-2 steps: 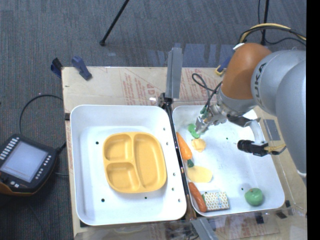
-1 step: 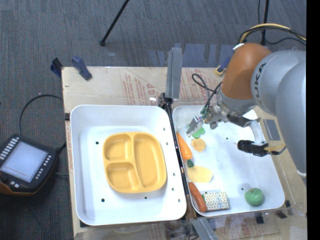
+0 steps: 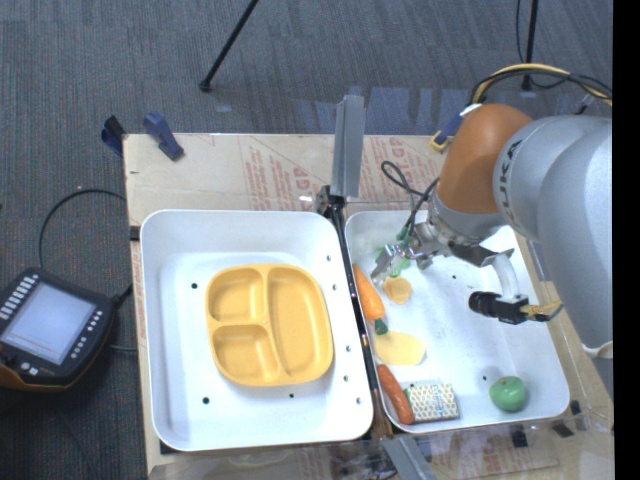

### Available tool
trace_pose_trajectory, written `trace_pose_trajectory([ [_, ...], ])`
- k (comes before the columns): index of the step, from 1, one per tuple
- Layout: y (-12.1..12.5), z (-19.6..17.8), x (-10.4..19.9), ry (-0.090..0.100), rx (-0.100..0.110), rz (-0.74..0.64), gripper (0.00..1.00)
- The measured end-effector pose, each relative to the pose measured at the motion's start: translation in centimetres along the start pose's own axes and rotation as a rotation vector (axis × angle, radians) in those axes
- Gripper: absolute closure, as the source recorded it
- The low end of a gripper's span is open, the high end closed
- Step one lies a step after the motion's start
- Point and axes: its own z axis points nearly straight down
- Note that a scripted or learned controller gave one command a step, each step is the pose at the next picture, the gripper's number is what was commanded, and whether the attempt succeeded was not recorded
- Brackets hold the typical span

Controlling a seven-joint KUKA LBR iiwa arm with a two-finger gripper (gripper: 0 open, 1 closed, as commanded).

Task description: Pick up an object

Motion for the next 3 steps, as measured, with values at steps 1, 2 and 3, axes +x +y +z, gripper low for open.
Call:
trace_pose_trajectory([
  [1, 0.2, -1.2, 0.1, 0.0, -0.005, -0.001, 1.0],
  [2, 1.5, -10.7, 4.7, -0.005, -0.013, -0.194, 1.0],
  [3, 1.3, -10.2, 4.7, -0.002, -0.005, -0.193, 0.0],
])
